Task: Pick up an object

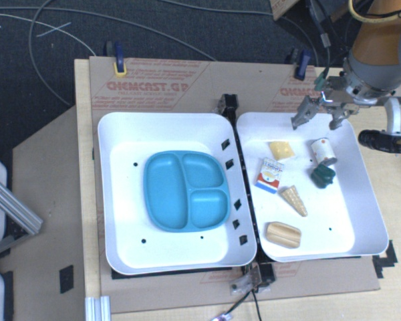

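Although several small things lie in the right bin [367, 219], none of them is between the fingers of the gripper [319, 120], which hangs over the far rim of this bin with its two fingers spread apart and nothing in the gap. Taking the right bin as the landmark, a pale yellow block [281, 150] lies in its far middle part. A white cylinder [323, 150] lies toward its far right side, and a dark green object [323, 175] sits just beside it on the near side; whether the two touch is hard to say, and the shape of the green one is not clear. A small packet with red, white and blue [270, 176] lies near the bin's left wall, and its print is too small to read. A cone with a waffle pattern [295, 200] lies around the middle, and a tan bread-like roll [283, 234] lies toward the near edge.

The arm [379, 35] comes in above the far right corner of the right bin, and the picture edge cuts off its upper part. To the left of the right bin, touching it along a row of black clips, stands the left bin [113, 146], and a blue divided tray [186, 190] rests in it. Both bins sit on a cardboard sheet [154, 82], whose red print is partly covered.
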Controlling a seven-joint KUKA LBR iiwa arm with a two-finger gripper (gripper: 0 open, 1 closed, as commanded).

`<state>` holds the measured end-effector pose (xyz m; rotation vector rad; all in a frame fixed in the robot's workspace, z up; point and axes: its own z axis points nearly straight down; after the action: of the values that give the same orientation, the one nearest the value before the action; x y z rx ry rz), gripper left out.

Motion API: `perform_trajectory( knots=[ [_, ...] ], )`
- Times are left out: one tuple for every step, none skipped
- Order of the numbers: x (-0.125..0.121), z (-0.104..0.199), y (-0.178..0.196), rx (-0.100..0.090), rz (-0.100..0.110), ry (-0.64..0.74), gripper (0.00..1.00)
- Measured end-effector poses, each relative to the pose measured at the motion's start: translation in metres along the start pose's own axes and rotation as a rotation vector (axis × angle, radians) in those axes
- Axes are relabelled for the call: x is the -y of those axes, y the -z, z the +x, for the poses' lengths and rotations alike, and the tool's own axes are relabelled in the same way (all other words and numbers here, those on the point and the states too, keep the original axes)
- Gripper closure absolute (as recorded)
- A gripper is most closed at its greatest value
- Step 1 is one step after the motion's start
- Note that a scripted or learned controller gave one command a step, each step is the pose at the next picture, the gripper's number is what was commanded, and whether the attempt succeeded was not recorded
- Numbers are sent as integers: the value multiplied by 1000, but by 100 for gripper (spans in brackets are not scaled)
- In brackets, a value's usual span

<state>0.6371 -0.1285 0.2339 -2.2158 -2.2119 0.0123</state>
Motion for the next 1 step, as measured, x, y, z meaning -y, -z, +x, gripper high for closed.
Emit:
perform_trajectory(
  knots=[
    [-1, 0, 8, 2, -12, 2, 0]
  ],
)
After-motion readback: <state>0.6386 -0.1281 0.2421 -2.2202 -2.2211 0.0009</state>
